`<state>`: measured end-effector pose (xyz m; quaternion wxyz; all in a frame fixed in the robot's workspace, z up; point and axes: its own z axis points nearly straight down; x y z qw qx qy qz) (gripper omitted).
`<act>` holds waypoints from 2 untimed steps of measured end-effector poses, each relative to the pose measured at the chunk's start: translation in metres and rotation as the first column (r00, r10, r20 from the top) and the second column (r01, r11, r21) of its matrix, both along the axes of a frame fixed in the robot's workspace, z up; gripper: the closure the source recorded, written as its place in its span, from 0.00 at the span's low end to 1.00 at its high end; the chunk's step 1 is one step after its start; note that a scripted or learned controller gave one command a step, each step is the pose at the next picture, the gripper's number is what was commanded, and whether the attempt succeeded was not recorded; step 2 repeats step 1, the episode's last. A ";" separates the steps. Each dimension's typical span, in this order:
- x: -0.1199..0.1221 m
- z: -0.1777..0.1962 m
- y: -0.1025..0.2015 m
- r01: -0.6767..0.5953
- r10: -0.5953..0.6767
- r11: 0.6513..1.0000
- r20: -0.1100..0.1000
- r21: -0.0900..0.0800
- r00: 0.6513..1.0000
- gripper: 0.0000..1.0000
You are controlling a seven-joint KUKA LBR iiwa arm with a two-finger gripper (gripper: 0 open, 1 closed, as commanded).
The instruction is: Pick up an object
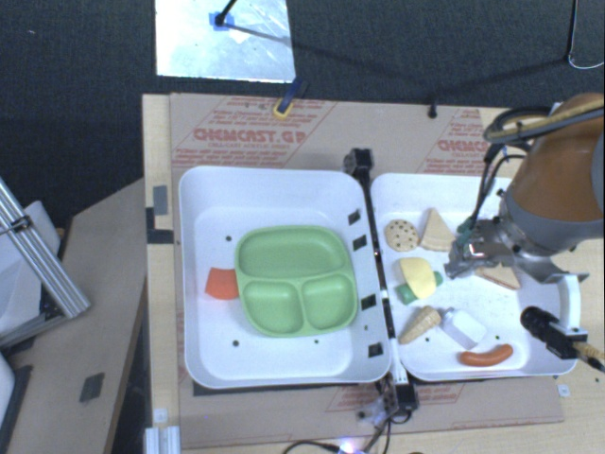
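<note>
The right bin (529, 365) holds toy food: a round cookie (402, 235), a tan wedge (436, 231), a yellow piece with a green end (416, 276), an ice-cream cone (419, 325), a white block (464, 329), a sausage (486, 355) and a tan slice (498, 276) partly under the arm. My gripper (465, 256) hangs over the middle of this bin, between the tan wedge and the yellow piece. The arm's grey and orange body covers the bin's right side.
The left bin (203, 348) holds a green divided plate (291, 280) and an orange-red block (222, 284) left of it. A black divider with clips (371, 253) runs between the bins. A shiny metal sheet (224, 26) lies beyond the bench.
</note>
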<state>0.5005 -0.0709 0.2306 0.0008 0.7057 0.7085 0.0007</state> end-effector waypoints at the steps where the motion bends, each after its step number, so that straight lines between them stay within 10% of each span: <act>1: 0.010 -0.004 0.001 -0.001 0.001 1.000 0.001 0.000 1.000 1.00; 2: 0.010 -0.004 0.001 -0.001 0.001 1.000 0.001 0.000 1.000 1.00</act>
